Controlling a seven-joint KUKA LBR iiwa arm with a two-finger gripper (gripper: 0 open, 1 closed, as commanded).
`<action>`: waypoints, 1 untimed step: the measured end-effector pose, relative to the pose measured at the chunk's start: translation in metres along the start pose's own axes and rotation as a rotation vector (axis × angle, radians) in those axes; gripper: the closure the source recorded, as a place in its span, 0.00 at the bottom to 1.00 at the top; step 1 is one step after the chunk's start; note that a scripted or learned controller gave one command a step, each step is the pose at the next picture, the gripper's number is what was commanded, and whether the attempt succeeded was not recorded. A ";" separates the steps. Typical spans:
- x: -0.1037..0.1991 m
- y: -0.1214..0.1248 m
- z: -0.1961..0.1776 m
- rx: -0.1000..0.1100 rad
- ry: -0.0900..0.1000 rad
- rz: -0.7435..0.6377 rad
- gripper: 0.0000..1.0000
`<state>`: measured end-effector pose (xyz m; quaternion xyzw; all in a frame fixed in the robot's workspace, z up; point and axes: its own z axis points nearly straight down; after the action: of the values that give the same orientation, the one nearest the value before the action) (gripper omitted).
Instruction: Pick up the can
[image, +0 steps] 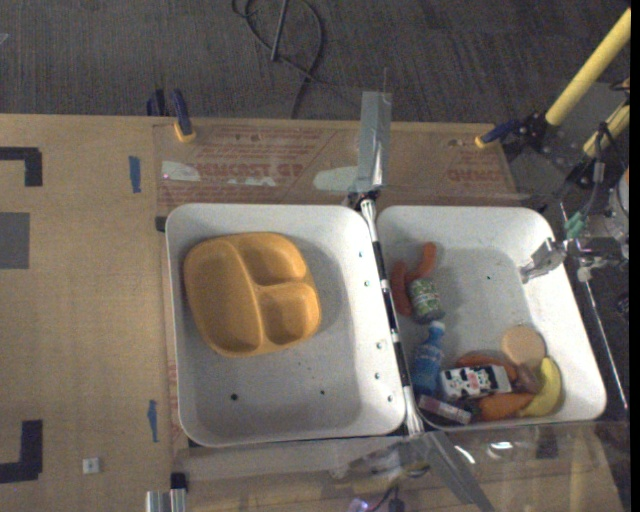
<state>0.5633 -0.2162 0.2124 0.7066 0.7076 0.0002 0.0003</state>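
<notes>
My gripper (545, 260) sits at the right bin's (470, 222) far right rim, well apart from the can (426, 299).

From the overhead camera, I cannot tell how far my tool is open (nothing shows between its tips). The green can lies near the bin's left wall, just beside a red sausage (402, 288). The left bin (270, 412) holds an orange divided plate (250, 292).

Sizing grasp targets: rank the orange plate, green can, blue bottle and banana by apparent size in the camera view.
1. orange plate, by far the largest
2. banana and blue bottle, too alike to separate
3. green can, smallest
</notes>
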 end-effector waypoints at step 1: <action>-0.001 -0.037 0.095 0.006 0.010 0.028 0.00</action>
<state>0.5265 -0.2173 0.1172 0.7166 0.6975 0.0015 -0.0054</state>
